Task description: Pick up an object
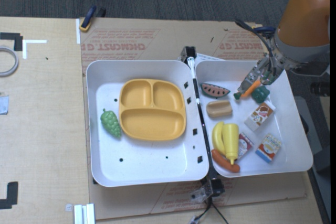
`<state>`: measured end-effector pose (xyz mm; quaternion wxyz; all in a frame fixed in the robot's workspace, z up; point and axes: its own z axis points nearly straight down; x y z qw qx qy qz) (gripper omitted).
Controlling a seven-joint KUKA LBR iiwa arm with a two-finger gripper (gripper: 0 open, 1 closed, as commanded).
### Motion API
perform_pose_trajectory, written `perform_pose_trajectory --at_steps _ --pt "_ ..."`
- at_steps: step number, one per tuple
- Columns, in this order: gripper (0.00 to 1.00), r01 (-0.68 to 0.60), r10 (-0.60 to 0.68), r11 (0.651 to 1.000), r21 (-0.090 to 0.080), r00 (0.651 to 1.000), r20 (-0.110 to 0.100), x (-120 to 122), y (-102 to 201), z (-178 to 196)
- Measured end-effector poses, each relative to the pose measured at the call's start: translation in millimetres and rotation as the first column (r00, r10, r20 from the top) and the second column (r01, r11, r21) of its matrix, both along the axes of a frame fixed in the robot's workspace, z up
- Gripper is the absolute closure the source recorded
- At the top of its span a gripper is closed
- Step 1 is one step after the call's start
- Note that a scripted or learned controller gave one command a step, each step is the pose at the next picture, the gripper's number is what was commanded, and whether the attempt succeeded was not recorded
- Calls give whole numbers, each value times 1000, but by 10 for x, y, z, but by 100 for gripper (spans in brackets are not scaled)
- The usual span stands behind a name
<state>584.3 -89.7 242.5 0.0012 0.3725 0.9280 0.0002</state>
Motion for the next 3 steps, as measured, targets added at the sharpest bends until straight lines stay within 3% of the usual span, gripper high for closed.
perform_pose_trajectory --at_steps 1,2,3 --pt "100 170 -170 985 0 985 -1 -171 630 -143" --pt "100 -356 356 934 -2 934 3 -533 655 644" --pt "100 -542 542 841 -2 841 1 -759 40 557"
